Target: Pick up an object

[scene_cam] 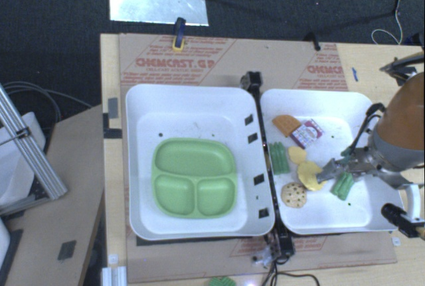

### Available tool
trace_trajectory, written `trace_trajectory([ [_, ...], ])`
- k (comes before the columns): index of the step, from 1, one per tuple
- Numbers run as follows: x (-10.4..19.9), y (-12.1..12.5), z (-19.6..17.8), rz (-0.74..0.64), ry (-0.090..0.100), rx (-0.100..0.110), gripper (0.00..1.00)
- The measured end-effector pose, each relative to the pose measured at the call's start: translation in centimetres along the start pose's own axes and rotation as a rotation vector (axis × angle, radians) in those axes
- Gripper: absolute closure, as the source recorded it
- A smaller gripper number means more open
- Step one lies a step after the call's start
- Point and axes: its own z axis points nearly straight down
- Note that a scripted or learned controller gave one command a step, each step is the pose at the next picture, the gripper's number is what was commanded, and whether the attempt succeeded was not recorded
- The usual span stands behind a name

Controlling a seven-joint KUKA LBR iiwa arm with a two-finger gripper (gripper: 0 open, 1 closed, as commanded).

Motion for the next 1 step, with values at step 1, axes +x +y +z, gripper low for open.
trace_trajectory([
  [1,2.99,5.07,5.36,-0.006,-0.003,-0.011,0.0],
])
